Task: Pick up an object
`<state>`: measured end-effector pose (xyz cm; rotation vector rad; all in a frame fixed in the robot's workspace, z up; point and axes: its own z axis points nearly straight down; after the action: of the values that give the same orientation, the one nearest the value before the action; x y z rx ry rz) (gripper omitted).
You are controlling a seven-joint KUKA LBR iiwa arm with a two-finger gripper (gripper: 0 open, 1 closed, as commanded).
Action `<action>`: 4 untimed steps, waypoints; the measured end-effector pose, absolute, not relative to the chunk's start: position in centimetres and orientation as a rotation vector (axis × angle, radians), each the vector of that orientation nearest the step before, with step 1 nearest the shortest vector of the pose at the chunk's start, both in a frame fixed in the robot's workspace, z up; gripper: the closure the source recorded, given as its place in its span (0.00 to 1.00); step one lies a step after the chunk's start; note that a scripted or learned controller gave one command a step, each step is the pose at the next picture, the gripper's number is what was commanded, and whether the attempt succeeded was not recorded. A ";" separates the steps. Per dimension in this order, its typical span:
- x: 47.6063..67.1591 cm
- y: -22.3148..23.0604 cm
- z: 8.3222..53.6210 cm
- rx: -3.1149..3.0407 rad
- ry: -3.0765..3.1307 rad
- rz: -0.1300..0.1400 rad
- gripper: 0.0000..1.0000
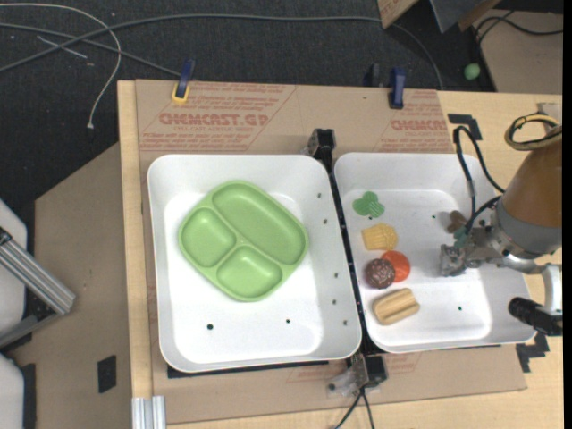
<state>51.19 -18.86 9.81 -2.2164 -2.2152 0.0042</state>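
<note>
The right bin (420,329) holds several small toy foods along its left side: a green broccoli-like piece (367,206), a yellow corn piece (380,236), a dark reddish-brown round piece (380,273) touching an orange-red one (398,263), and a tan bread-like piece (395,305). My gripper (454,260) is low over the right half of that bin, well to the right of the foods, apart from all of them. Nothing shows between its fingers.
The left bin (179,329) holds a green three-compartment plate (242,239). The arm's orange band (541,186) and grey wrist overhang the right bin's right wall. Cables trail near the gripper. Blue clamps (185,80) sit on the cardboard at the back.
</note>
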 end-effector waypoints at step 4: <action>53.1 -13.9 22.6 -2.215 -2.229 -0.005 1.00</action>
<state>53.14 -13.94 22.62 -2.2153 -2.2294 -0.0054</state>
